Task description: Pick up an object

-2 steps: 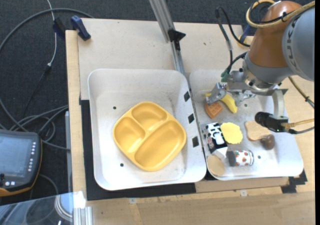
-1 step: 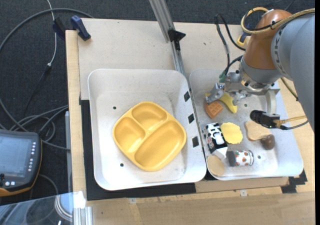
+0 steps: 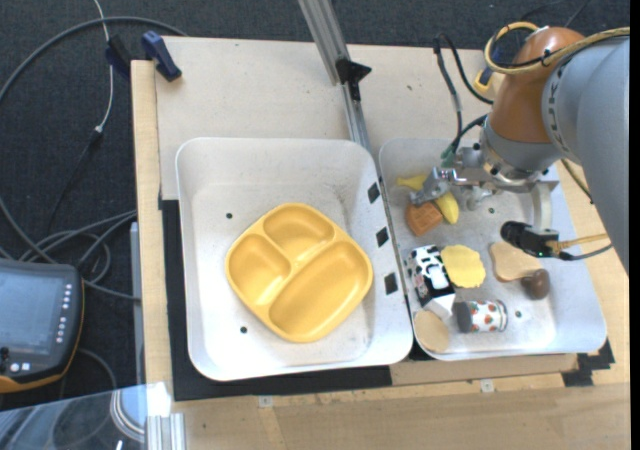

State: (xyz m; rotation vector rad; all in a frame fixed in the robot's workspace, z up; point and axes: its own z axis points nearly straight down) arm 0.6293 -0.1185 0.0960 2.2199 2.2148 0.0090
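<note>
Over the right-hand bin [image 3: 590, 323], the gripper [image 3: 452, 185] hangs low beside a small yellow item [image 3: 448, 209] and an orange one [image 3: 424, 217], its grasp seemingly empty though hard to judge, and the pick apparently not yet made.

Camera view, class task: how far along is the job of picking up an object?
Done: the gripper has reached the right bin, low among the small yellow and orange items. In hand: nothing visibly held. Left: grasp and lift one. The yellow plate lies in the left bin.
</note>
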